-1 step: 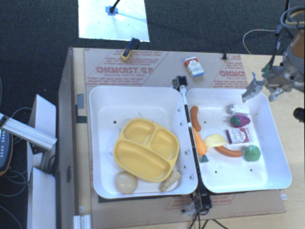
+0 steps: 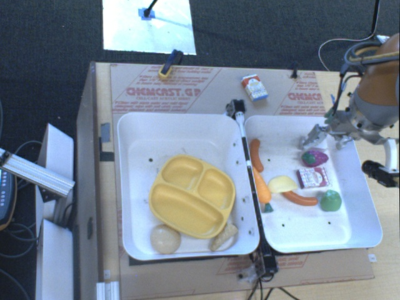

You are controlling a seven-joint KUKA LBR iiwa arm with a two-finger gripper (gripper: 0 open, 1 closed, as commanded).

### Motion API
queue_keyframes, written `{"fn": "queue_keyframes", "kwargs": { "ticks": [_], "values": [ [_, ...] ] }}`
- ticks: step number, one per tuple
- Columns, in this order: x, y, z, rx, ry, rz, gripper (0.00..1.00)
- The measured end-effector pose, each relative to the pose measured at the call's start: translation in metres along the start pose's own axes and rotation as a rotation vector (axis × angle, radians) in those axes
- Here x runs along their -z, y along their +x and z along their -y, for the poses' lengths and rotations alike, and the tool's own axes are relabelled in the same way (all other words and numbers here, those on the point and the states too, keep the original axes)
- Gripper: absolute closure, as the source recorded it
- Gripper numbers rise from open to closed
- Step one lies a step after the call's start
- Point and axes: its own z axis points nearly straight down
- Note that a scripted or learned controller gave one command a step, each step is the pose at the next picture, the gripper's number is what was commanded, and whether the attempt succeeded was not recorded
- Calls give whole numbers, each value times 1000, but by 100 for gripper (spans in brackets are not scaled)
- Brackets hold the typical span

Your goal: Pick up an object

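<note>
Two white bins sit side by side on the surface [image 2: 187, 83], and the hand [image 2: 325, 136] hangs over the far part of the right bin [image 2: 312, 233]. Its two fingers are spread apart and point down with nothing between them. Just below the hand, on its near side, lies a purple piece [image 2: 314, 157], close to the fingertips but apart from them. A little nearer lies a small red-and-white packet [image 2: 313, 177], and nearer again a green piece [image 2: 330, 200] close to the bin's right wall. Left of the packet rests a pale yellow slice [image 2: 282, 184], with a sausage [image 2: 299, 198] just below it. Further to the hand's left, along the wall between the bins, lie a carrot [image 2: 262, 190] and a second sausage [image 2: 255, 155] above it. Beyond that wall, well apart from the hand, the left bin [image 2: 144, 142] holds a yellow divided tray [image 2: 192, 195]; a round bun [image 2: 165, 239] and a pale wedge [image 2: 224, 235] lie at the tray's near edge. Behind the bins, on the bare surface, a small red-and-white carton [image 2: 254, 87] lies to the hand's far left, and a yellow-and-black tool [image 2: 169, 65] lies further left still.
</note>
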Motion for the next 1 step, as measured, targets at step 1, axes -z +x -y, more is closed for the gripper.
{"fn": "queue_keyframes", "kwargs": {
  "ticks": [1],
  "values": [
    [-80,-4,2,0,-4,1,0]
  ]
}}
